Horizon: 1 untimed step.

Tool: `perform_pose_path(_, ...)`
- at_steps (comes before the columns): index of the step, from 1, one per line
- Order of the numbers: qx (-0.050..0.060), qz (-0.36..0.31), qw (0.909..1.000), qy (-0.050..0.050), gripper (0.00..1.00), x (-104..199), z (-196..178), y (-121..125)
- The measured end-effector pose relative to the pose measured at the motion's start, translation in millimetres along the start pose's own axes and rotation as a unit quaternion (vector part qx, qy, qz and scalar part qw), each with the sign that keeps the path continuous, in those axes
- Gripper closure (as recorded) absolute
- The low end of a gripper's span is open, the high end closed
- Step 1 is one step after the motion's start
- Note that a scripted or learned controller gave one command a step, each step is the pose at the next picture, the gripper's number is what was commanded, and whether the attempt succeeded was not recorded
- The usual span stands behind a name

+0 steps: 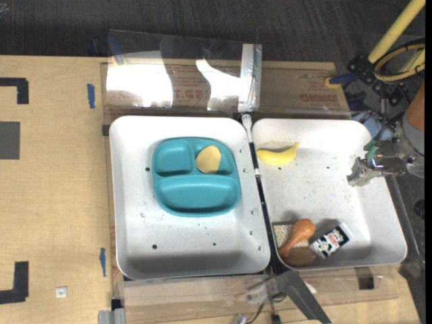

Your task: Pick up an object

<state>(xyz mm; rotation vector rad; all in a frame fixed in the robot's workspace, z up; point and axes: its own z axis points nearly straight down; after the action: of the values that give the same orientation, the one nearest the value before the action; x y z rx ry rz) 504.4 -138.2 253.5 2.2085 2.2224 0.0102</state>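
Observation:
My gripper (363, 169) hangs over the right edge of the right bin (324, 187), with nothing visibly in it. A yellow banana (277, 154) lies at that bin's far left, well to the left of the gripper. At the bin's near side lie an orange-brown drumstick-shaped toy (297, 238) and a small black-and-white carton (330, 241), below and left of the gripper. In the left bin (135, 214) a teal divided plate (196, 193) carries a yellow round item (208, 158) in its upper right compartment.
A tan waffle-like piece (279, 233) lies beside the drumstick toy against the wall between the bins. A clear plastic sheet and cardboard (202, 79) stand behind the bins. Yellow and black cables (391, 52) hang at the far right.

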Motion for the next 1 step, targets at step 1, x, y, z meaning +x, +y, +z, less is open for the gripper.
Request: perform_pose_path(1, 0.003, -0.142, 0.9899, 0.0, 1.0, -18.8, -51.8, -23.3)
